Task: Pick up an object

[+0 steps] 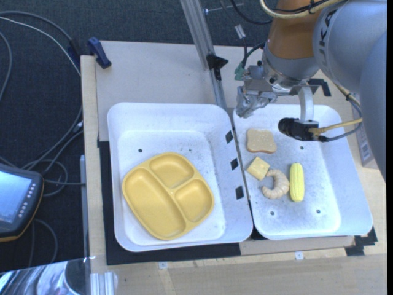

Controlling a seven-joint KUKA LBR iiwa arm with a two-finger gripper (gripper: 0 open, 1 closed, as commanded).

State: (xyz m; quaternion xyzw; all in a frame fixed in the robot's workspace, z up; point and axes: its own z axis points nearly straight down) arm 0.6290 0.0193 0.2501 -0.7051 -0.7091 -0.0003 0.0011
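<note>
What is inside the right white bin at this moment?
In the right shallow white bin: a tan toast slice, a pale yellow cheese cube, a beige curled croissant-like piece and a yellow corn cob. The arm covers its far corner.

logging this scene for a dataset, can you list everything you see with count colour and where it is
bins: 2, white, side by side on the bench
tray: 1, yellow, three compartments, in the left bin
toast: 1, tan, upper part of the right bin
cheese: 1, pale yellow, below the toast
croissant: 1, beige, curved, right of the cheese and lower
corn: 1, yellow, right of the croissant
clamp: 1, blue, bench's far left corner
arm: 1, grey with orange band, from the right
tool: 1, metal, above the right bin's far left corner
</note>
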